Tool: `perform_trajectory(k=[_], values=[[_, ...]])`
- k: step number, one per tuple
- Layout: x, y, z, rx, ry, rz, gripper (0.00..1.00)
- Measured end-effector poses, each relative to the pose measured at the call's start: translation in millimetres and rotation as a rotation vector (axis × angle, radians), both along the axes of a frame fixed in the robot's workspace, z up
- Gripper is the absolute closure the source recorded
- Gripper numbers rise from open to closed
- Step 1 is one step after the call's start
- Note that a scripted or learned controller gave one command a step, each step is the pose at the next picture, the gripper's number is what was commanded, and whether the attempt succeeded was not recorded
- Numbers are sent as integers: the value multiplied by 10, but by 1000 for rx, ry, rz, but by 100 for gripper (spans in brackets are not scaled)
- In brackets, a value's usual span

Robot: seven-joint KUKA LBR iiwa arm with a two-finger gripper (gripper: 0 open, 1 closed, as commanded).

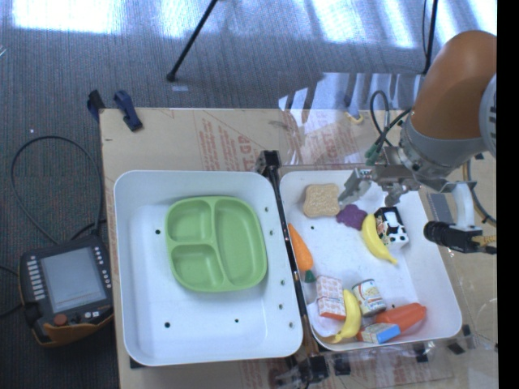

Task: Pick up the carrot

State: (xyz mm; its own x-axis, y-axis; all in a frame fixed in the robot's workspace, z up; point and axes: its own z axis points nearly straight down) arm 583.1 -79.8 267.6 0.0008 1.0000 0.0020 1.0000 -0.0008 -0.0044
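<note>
You'll want to swing the gripper (375, 186), its fingers spread and holding nothing near the right bin's (434, 278) far wall, across to the carrot (301, 249) against that bin's left wall and close across its width.

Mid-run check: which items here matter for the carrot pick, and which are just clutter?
Job items:
carrot, against the right bin's left wall
pincer, above the bin's far end
right bin

Clutter:
toast slice
purple piece
two bananas
can
left bin holding a green divided plate
</note>
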Motion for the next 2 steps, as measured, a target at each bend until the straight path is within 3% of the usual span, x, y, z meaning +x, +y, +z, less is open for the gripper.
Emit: perform_trajectory(k=[1,2], values=[[40,543,-844,2,7,142,0],[450,418,-812,-2,0,-283,0]])
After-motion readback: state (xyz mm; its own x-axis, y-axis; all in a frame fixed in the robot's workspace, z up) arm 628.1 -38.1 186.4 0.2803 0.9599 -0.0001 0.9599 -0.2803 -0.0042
